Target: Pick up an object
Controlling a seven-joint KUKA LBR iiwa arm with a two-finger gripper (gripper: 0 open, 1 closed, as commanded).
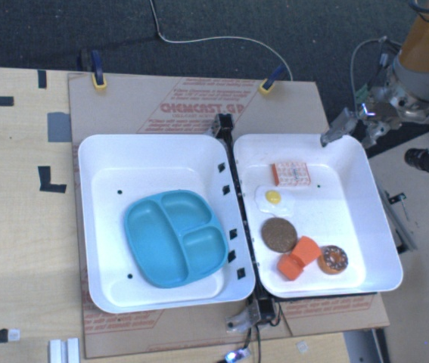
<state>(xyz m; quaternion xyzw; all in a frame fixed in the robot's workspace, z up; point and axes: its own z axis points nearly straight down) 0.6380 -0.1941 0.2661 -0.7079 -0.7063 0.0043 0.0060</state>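
Note:
The right bin (365, 203) holds several small items. A pink-and-orange wafer packet (290, 174) lies near its back, with a toy fried egg (273, 198) just in front of it. A round brown patty (279, 234), an orange block (299, 257) and a sprinkled donut (334, 259) sit close together toward the front. My gripper (352, 132) hangs above the bin's back right corner, well away from every item. Its fingers stand open with nothing between them.
A blue divided plate (176, 237) lies in the left bin (97, 203). A black divider with clips (233, 203) runs between the bins. A white cable (222, 40) loops behind the bench, and two clamps (97, 78) hold the cardboard.

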